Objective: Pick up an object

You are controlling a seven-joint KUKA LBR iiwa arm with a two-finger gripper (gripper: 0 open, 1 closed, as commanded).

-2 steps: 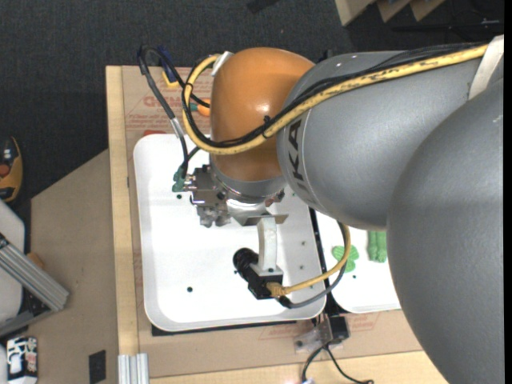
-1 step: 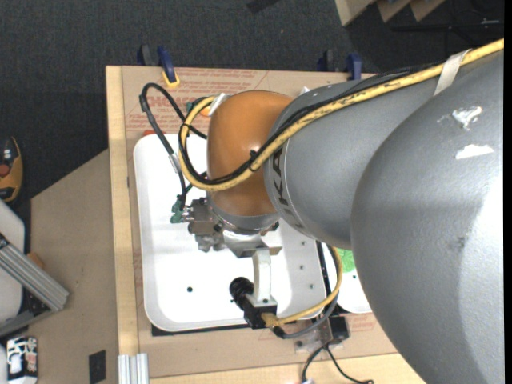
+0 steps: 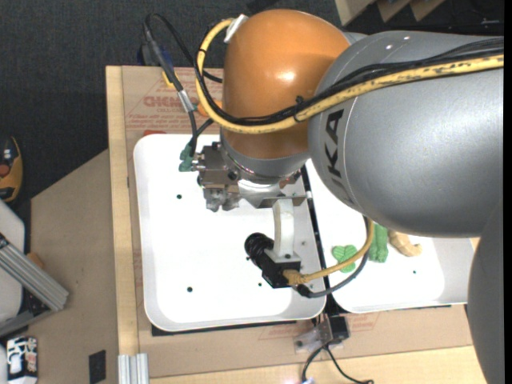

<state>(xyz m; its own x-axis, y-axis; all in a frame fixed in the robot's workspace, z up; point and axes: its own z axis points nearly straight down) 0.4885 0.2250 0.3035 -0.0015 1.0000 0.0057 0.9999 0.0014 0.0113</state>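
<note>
"Two bins checked. Contents?"

"Left bin [image 3: 172,262]: bare white floor with a few dark specks, plus one small green bit [image 3: 186,160] at the far side. Right bin [image 3: 400,288]: two green pieces [image 3: 346,254] near the shared wall, with a tan piece [image 3: 406,246] just beside them. Farther part hidden under the arm [image 3: 400,118]."

"Gripper [image 3: 214,184]?"

"Down over the far half of the left bin, below the orange wrist. Spread or pressed together: cannot tell from above. Nothing seen pinched."

"Likely target?"

"Judged to be the green bit, just beside the gripper on its far-left side. Touching or apart: cannot tell. Possibly a fitting of the tool and no loose item at all."

"Advice for the step?"

"Centre over the bit before closing. Keep clear of the bin wall close behind it. Close fully, then lift straight up and slowly. Confirm the bit between the jaws before counting it as picked."

"Risk?"

"Nudging the bit against the wall, or closing on nothing."
</note>
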